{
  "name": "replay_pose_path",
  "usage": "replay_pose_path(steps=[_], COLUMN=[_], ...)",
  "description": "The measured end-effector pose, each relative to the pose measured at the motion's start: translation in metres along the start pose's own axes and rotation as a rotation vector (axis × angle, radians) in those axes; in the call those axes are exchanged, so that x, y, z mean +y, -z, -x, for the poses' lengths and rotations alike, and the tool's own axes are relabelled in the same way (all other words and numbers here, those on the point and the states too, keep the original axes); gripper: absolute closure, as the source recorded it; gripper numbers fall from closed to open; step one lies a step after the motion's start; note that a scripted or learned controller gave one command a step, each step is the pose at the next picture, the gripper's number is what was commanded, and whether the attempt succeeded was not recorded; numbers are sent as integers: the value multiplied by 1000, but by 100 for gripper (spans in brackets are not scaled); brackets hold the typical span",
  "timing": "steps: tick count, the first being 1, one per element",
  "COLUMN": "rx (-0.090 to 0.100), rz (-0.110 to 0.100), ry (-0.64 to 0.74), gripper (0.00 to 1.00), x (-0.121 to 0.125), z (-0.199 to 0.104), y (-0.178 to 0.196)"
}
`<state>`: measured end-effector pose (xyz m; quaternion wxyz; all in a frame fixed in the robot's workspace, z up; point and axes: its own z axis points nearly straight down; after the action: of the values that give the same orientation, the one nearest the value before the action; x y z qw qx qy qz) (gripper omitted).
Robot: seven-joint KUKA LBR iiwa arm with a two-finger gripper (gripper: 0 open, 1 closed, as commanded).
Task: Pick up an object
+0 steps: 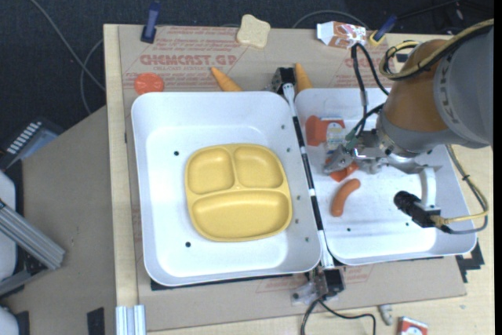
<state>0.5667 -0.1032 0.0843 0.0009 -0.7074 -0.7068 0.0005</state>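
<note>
In the right bin (392,243) lie a red-orange block (315,129) near the far left corner and an orange-brown toy sausage (343,197) nearer the middle. My gripper (343,159) hangs low over the bin's left part, between the block and the sausage, with the grey arm and its orange band (416,102) behind it to the right. A small orange bit shows just under the gripper's tip; whether it is held is unclear. A yellow divided plate (235,192) rests in the left bin (157,129).
Behind the bins on the bench lie a toy bread slice (253,30), two toy carrots (225,79) (302,77), an orange disc (147,82), a blue clip (150,21) and a wrapper (342,33). Black cables (361,82) loop by the arm.
</note>
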Motion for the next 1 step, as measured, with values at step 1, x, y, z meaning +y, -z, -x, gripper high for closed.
replay_pose_path(steps=[1], rx=[1], rz=[-1], ry=[1], gripper=[0], x=[-4], z=[-11], y=[0])
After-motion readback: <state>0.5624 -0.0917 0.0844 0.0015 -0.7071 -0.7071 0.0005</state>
